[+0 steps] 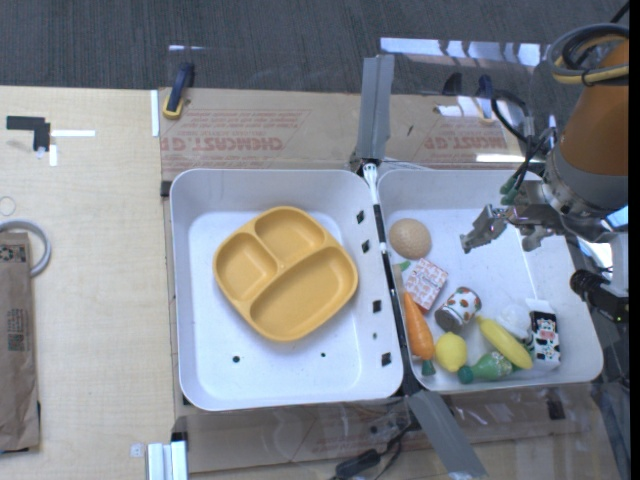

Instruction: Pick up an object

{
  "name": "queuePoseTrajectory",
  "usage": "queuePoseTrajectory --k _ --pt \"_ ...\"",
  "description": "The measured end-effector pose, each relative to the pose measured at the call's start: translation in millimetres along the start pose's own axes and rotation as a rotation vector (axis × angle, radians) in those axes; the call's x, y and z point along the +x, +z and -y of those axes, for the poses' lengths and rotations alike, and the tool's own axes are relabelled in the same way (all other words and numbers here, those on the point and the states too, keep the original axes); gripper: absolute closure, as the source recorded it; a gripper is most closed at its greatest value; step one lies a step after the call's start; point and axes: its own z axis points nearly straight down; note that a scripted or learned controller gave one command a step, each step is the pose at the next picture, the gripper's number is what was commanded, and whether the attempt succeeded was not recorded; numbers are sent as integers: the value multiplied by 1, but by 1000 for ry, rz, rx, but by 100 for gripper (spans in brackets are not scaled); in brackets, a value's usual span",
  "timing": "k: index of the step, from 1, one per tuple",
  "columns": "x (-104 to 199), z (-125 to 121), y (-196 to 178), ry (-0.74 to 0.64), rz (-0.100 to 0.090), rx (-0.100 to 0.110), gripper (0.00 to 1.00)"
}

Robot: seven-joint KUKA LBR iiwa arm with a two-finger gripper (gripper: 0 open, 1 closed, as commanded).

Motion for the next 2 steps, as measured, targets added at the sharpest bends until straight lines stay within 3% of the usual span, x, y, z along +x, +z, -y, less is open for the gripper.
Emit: queuePoseTrajectory --k 1,2 --pt "2 56 117 71 -1 1 0" --pt "-28 40 157 -111 -2 -9 0"
